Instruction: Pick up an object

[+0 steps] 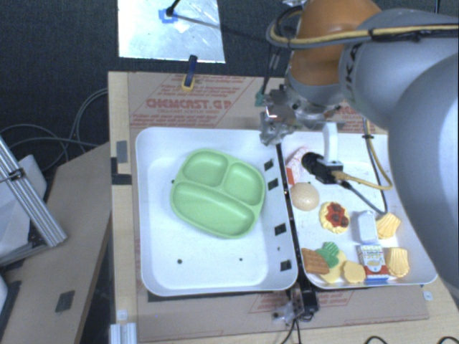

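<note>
Lying in the right bin (310, 229) at lower right, toy foods (344, 267) are seen; farther up, a red-and-white packet (292, 172) is laid lengthwise along the divider (289, 213), pointing up-frame toward the gripper (275, 131), whose grip cannot be told.

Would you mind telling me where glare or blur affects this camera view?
Camera view: the silvery sheet at the top catches bright glare; the grey arm, close to the lens, looks soft; the green plate is evenly lit and fairly sharp.
</note>
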### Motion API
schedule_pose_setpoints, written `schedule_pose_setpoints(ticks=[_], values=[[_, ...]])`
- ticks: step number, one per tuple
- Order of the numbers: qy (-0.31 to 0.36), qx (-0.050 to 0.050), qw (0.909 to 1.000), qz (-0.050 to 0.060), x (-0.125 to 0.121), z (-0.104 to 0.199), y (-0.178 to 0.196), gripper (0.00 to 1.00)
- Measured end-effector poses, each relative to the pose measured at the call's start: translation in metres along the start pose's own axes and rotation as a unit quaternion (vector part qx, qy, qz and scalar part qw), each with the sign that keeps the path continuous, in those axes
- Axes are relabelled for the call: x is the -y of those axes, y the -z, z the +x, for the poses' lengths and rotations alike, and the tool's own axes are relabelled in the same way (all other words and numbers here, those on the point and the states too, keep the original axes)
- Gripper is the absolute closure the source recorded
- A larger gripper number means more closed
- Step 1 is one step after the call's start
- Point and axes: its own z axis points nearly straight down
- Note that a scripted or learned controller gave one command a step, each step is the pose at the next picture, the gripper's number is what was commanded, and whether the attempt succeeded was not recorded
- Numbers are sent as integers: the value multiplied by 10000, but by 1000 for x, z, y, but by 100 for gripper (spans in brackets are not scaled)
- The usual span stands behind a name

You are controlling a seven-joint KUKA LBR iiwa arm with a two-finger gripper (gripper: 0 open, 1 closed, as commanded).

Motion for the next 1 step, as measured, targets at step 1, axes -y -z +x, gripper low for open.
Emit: schedule_pose_setpoints(ticks=[1], values=[[-9, 6, 10000, 2, -5, 26, -14, 100]])
